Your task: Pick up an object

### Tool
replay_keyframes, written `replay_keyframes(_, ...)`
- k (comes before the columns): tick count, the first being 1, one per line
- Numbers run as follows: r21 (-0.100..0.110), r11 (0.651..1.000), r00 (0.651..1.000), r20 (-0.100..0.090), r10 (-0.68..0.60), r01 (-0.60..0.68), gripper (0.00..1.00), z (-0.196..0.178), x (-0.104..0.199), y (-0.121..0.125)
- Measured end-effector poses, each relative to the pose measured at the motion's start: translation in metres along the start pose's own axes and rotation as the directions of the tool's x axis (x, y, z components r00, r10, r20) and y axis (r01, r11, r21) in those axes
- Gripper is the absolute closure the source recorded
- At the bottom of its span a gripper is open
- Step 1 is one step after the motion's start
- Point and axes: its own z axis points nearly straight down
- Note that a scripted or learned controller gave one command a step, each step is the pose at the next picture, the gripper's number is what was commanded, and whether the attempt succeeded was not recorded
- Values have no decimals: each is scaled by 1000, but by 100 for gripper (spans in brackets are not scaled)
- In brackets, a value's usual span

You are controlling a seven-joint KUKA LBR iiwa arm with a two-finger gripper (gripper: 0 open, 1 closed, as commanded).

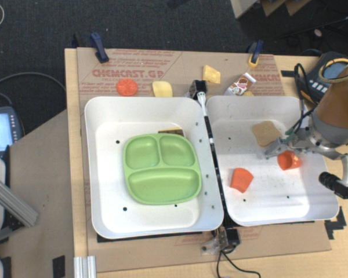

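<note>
Near left bin (104,213): green divided plate (161,168), brown item at its far edge. Right bin (267,210): orange block (242,179) near centre; tan piece (266,133) farther back; gripper (285,152) touching, possibly clamping, small orange object (288,161); finger state cannot be told. Desk's far edge: assorted small items.

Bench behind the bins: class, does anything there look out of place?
Yes. Four small items lie outside the bins on the cardboard: a red disc, two yellow pieces, and a small packet, strewn along the back edge.
</note>
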Motion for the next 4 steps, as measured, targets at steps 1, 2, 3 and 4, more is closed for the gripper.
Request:
replay_keyframes(1,-11,1000,1000,12,1,-1,100,-14,-3,3)
replay_keyframes(2,-7,1000,1000,10,2,-2,0,-11,-3,1)
replay_keyframes(3,-12,1000,1000,13,2,-1,100,-23,-3,2)
replay_keyframes(4,18,1000,1000,-8,-6,7,100,-58,78,-22)
